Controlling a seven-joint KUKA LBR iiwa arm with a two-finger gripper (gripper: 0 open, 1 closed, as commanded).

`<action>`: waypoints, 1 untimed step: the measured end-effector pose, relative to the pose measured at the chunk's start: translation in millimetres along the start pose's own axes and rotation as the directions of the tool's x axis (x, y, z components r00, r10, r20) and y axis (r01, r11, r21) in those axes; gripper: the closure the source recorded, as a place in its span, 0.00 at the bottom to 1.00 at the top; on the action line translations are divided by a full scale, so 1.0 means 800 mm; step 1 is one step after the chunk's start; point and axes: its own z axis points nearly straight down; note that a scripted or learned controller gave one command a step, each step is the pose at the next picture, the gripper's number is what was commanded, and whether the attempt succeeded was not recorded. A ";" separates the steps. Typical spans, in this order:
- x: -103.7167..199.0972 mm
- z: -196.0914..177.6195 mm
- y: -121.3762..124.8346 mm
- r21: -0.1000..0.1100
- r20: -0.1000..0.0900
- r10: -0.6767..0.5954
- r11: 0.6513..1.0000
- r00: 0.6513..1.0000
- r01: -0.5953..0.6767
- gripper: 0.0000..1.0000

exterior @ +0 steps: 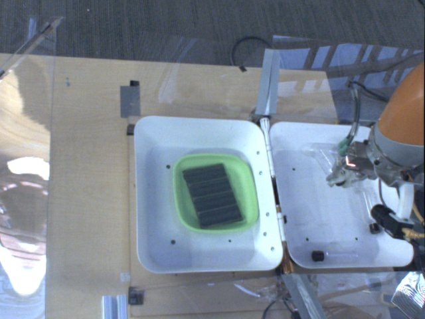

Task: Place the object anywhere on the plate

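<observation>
A dark grey ribbed rectangular block (211,195) lies flat on the square green plate (248,178), tilted a little against the plate's edges. The plate sits in the middle of the left white bin (150,198). My gripper (344,169) hangs over the upper right part of the right white bin (312,208), well away from the plate and the block. Behind it at the frame's right edge is the arm's orange band (405,118). Nothing shows in the gripper.
A small black piece (317,256) lies near the front wall of the right bin. A metal bracket (268,85) stands behind the seam between the bins. Cables (392,221) hang from the arm over the right bin's right side. Wooden bench surrounds the bins.
</observation>
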 end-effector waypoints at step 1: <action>0.000 0.000 0.000 0.000 0.000 0.000 1.000 1.000 0.000 0.00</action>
